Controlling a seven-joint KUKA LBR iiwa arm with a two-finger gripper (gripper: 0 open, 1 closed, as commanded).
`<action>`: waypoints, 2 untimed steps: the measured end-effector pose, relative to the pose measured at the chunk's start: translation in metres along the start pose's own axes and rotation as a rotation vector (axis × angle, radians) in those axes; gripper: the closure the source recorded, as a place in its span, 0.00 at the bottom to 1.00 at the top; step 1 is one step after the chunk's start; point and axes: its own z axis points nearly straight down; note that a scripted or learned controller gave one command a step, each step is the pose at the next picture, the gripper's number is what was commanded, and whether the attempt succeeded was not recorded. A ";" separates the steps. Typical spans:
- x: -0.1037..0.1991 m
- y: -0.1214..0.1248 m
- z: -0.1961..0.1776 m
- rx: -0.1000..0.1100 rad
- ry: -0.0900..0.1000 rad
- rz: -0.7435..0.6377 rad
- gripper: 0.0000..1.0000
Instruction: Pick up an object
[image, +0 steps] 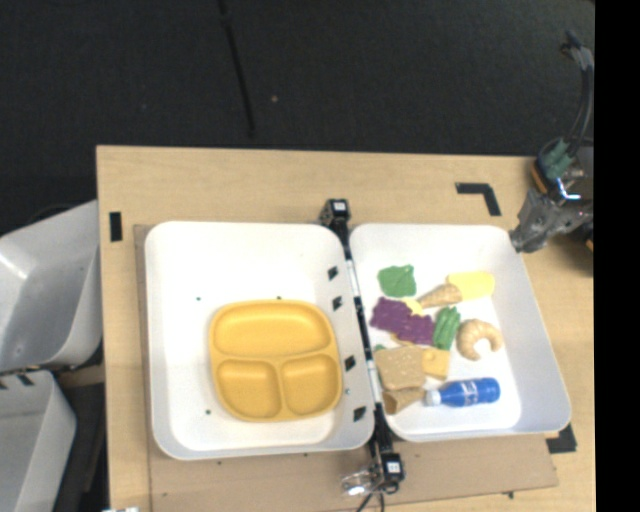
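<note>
The right bin (535, 330) holds a cluster of toy foods. Among them are a green leafy piece (397, 280), a yellow block (472, 284), a purple grape bunch (400, 318), a croissant (478, 338), a brown toast slice (402, 367) and a blue bottle (467, 392) lying on its side. My gripper (528, 233) hangs at the view's right edge, just beyond the right bin's far right corner and apart from every item. Nothing is seen in it.
A yellow divided plate (275, 358) lies in the left bin (170, 300). A black clip (335, 211) sits at the far end of the wall between the bins. Bare wooden bench (250, 185) surrounds both bins.
</note>
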 end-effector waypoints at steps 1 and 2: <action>-0.050 0.002 0.011 0.002 0.001 -0.003 1.00; -0.103 0.028 0.199 0.012 0.003 0.000 1.00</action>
